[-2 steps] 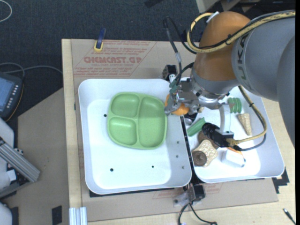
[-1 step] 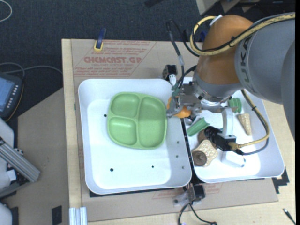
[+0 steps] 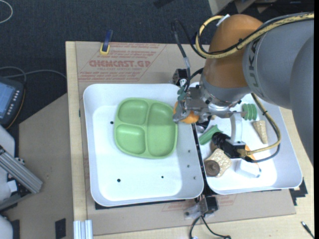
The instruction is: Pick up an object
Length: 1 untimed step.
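The gripper point(image 3: 185, 114) sits at frame centre, over the divide between the two bins, pinching a small orange object point(image 3: 189, 117) between its fingers. A green divided plate point(image 3: 146, 127) lies in the left bin point(image 3: 99, 173). Assorted small items fill the right bin point(image 3: 279, 176) at frame right.

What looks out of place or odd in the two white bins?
Nothing looks spilled or broken. The green divided plate lies flat and alone in the left bin, while small toys crowd the right bin. One orange object sits at the divider, under the gripper.
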Motion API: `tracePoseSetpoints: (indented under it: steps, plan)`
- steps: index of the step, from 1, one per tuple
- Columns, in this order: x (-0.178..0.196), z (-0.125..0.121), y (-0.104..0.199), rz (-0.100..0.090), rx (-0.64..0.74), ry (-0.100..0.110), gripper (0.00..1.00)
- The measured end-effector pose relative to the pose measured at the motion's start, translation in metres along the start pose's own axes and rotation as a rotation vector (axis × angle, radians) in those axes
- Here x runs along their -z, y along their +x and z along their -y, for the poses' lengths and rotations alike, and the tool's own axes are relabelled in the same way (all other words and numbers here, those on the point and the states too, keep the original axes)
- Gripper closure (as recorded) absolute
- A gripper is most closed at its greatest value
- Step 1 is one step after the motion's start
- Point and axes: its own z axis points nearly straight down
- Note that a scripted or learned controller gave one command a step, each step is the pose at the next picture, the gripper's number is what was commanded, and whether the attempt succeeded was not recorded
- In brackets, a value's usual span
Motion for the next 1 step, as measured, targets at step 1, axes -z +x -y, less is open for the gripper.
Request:
tracePoseSetpoints:
  steps: [1]
  plan:
    - [0.0099, -0.0061, 0.0023, 0.0, -0.001, -0.002, 1.0]
